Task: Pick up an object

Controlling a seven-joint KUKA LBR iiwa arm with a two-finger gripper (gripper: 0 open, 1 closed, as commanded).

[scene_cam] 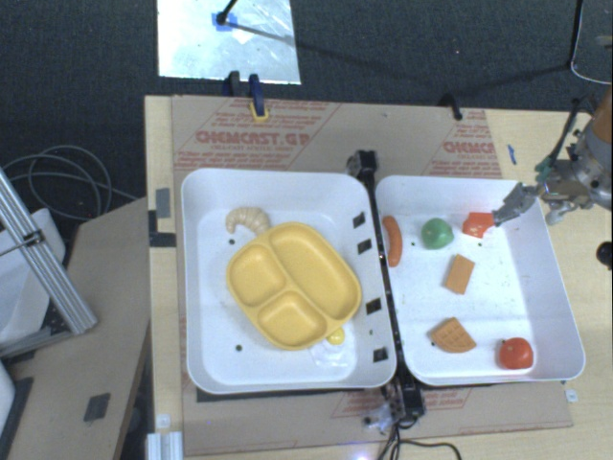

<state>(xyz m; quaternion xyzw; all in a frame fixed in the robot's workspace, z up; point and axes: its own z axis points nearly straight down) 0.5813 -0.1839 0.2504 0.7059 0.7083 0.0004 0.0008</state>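
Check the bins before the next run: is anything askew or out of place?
The yellow tray lies turned at a slant in the left bin, with a small yellow piece poking out at its lower edge. Nothing looks spilled or broken.

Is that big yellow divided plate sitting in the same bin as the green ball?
No, the yellow divided plate lies in the left bin, while the green ball sits in the right bin.

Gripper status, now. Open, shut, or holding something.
Gripper: cannot be told. It sits over the right bin's far right corner, right beside the small red piece; nothing is visibly held.
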